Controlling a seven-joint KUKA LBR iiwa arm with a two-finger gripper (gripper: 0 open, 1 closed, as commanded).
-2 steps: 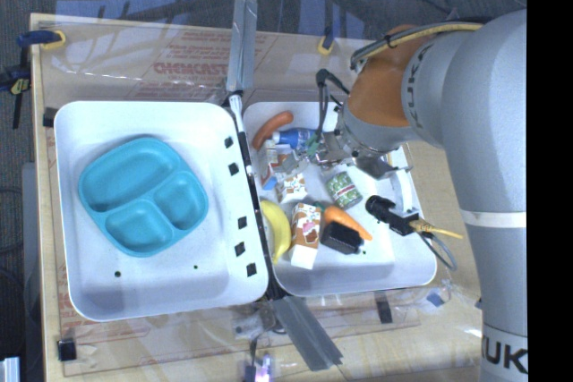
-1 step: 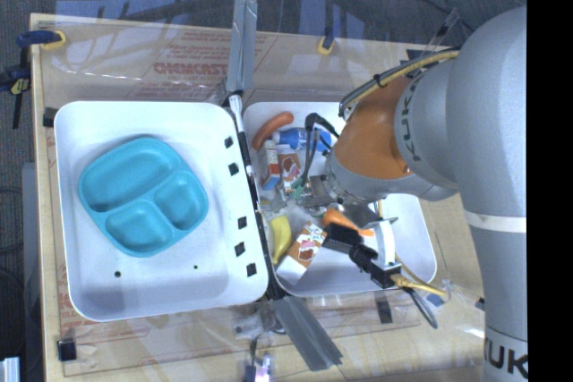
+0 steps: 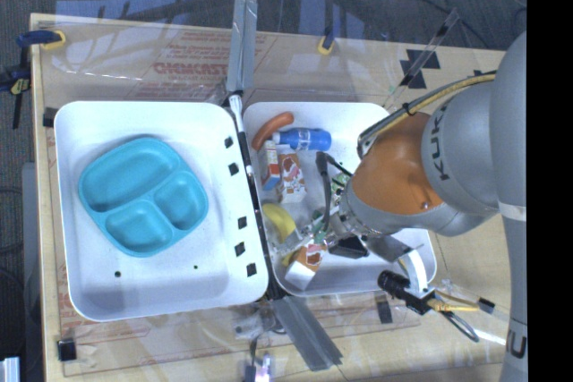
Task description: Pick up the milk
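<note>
Two jaws (image 3: 315, 239) above milk (image 3: 305, 262)

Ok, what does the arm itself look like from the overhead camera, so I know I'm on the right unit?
The arm is a bulky rounded grey body with a broad orange band above the wrist and dark KUKA lettering on the grey shell. A yellow and black cable runs over it. The claw is dark metal.

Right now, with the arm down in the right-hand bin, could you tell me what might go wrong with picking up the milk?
1. The milk carton lies packed between the blue bottle, the sausage and the yellow fruit, so a neighbour may get grabbed or shoved instead.
2. The end effector sits nearer the small carton at the bin's front than the milk, so it could close on the wrong thing.
</note>
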